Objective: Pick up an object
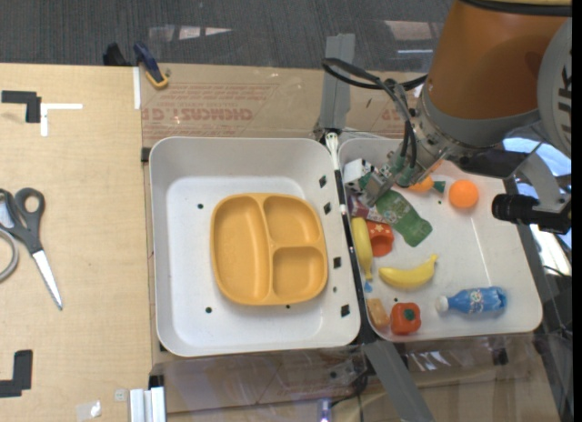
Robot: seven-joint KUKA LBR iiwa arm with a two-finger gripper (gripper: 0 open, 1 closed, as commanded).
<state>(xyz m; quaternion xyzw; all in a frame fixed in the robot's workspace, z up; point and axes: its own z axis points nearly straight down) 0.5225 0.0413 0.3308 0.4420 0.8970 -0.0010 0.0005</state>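
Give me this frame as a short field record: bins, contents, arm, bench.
left bin: divided yellow plate
right bin: banana, orange ball, blue bottle, red tomato-like toy, green pouch, other small items near the divider
arm: over the right bin's far end
gripper: low above the clutter; jaws state unclear
bench: scissors at left

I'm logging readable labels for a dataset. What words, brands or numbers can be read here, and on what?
Cardboard sheet behind the bins: a line of red print, seen upside down or mirrored, too blurred to read.
Blue bottle: label too small to read.
Green packet: no legible text.
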